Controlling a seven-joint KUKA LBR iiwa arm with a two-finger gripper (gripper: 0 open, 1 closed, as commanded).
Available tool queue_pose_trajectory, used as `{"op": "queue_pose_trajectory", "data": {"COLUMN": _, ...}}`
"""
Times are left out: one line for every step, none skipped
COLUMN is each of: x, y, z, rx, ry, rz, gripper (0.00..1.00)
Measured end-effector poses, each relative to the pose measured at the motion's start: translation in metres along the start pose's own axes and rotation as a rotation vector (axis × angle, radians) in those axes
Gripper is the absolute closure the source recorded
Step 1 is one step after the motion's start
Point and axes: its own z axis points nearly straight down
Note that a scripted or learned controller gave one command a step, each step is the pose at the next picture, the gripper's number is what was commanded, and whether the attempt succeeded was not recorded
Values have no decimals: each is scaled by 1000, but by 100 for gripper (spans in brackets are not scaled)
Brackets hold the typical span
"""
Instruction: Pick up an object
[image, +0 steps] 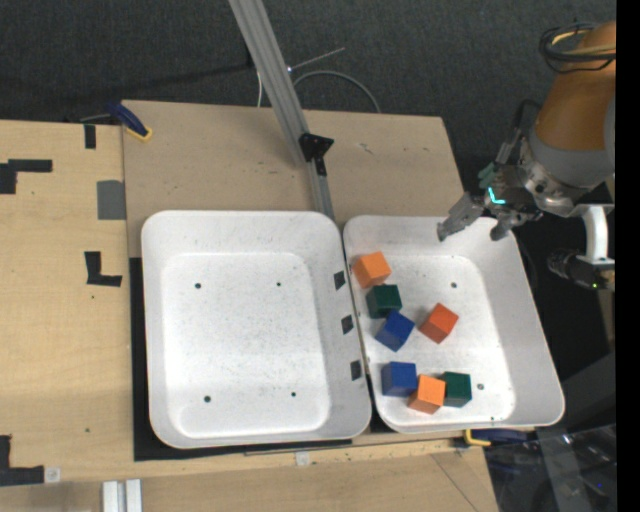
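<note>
Blocks, seven of them, lie in the right bin (520, 300) while the left bin (160, 300) beside it sits on the same surface (60, 330). Reading left to right: an orange cube (374, 267) near the top, a dark green cube (384, 299) touching a blue cube (396, 329) below it, then a red-orange cube (438, 323) alone at centre, and a low cluster of blue block (399, 377), orange block (429, 392) and green block (457, 388) pressed together. My pincer (470, 226) hangs released over the bin's upper rim, grasping nothing. The risk, as I judge it: descending into touching blocks would wedge a finger or nudge neighbours away; the lone red-orange cube looks safest.
</note>
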Motion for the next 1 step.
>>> {"op": "queue_pose_trajectory", "data": {"x": 3, "y": -10, "z": 49, "rx": 5, "ry": 0, "rz": 1, "gripper": 0}}
